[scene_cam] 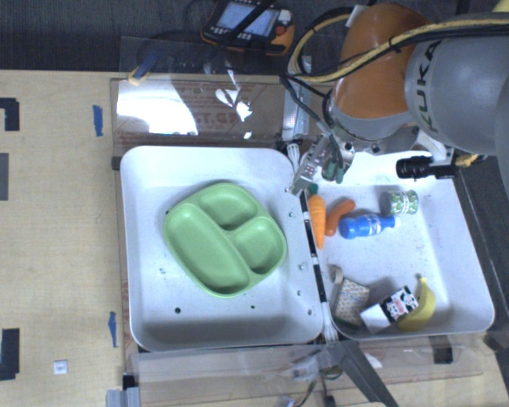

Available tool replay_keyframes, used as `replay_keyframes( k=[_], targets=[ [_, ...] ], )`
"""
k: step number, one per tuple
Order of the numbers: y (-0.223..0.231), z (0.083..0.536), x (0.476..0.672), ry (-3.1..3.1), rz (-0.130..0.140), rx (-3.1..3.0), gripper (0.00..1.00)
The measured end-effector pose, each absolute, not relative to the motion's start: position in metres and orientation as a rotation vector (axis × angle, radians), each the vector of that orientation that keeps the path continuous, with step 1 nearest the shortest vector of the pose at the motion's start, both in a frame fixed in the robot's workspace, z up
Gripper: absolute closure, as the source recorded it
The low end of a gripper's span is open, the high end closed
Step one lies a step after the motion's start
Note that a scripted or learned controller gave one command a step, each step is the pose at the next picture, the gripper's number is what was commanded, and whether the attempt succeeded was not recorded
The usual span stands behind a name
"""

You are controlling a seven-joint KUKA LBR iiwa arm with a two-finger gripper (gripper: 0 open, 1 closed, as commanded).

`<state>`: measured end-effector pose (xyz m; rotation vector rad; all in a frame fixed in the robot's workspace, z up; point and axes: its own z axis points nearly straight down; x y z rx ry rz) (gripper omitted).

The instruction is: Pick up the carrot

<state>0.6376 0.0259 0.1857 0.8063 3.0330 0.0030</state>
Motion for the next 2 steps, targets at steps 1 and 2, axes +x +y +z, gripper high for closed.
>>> replay_keyframes(
  k=[1, 2],
  targets=[
    [0.079, 0.247, 0.660, 3.088, 0.004, 0.538, 1.00],
    [0.055, 0.223, 0.660, 3.082, 0.002, 0.592, 1.00]
  ],
)
